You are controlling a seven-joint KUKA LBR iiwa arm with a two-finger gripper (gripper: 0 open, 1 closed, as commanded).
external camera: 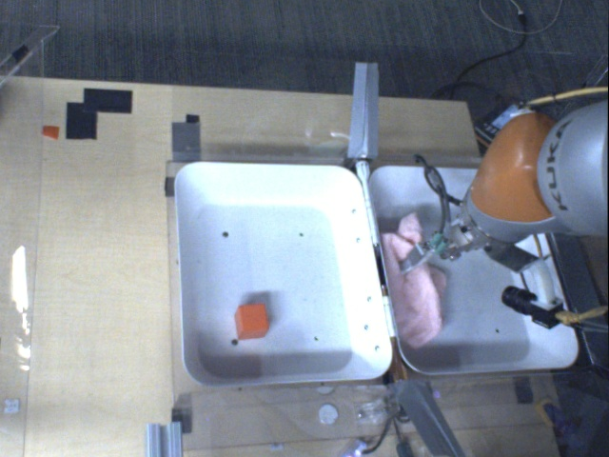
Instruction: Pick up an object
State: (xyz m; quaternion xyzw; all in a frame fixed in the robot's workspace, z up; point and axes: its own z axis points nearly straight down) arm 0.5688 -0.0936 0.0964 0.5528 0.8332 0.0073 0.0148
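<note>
A pale pink soft cloth-like object (417, 288) lies along the left side of the right bin (495, 346). My gripper (416, 258) is down in that bin, right at the upper part of the pink object, touching or nearly touching it. A small orange block (252, 321) rests in the left bin (276, 193), near its front left area, far from the gripper.
A grey metal divider (364, 122) runs between the two bins at the back. Black flat markers (95, 110) and a small orange tag (49, 132) lie on the wooden bench at the far left. The arm's orange band (509, 174) hangs over the right bin.
</note>
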